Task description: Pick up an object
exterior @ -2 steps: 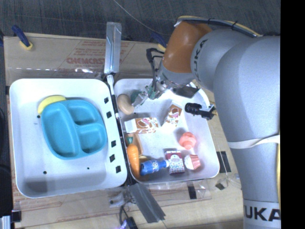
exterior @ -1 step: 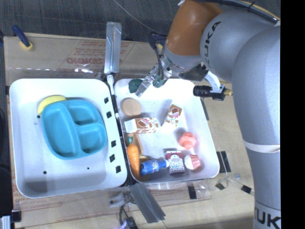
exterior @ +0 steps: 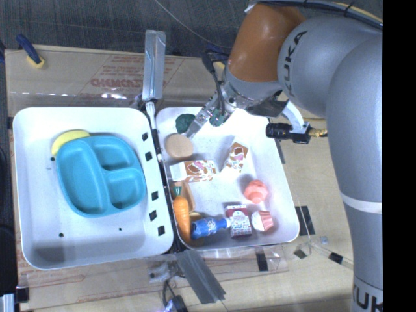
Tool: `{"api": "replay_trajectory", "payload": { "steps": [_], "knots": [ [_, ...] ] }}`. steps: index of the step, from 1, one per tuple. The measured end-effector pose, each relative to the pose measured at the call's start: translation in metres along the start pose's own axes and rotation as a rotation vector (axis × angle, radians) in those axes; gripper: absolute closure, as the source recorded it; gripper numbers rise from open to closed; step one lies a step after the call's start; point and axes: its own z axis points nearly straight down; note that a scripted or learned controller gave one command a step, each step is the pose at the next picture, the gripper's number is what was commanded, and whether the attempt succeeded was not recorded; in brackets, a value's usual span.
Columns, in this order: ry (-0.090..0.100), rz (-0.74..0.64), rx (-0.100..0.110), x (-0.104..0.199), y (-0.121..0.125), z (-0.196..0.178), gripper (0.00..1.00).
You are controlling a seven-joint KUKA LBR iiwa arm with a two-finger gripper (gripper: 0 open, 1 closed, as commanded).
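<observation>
Tool [exterior: 203, 119] low over the right bin's [exterior: 286, 194] far corner.
Poised beside dark green object [exterior: 184, 121], likely the target; its opening and any hold: cannot tell.

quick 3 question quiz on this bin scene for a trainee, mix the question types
1. True or false: the blue divided tray lies in the left bin.
2. Which lies nearest the gripper? A) carrot B) dark green item C) blue bottle
3. Fill in: a ______ object peeks out from under the tray's far left corner.

Key: 1 true; 2 B; 3 yellow.
</observation>
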Motion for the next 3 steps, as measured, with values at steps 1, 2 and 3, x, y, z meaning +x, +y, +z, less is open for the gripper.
{"api": "replay_trajectory", "payload": {
  "steps": [1,2,3],
  "knots": [
    [0.001,-0.066,0.000,0.023,-0.022,-0.009,1.00],
    [0.001,-0.025,0.001,0.043,-0.040,-0.010,1.00],
    [0.003,0.321,0.003,0.080,-0.050,-0.007,1.00]
  ]
}}
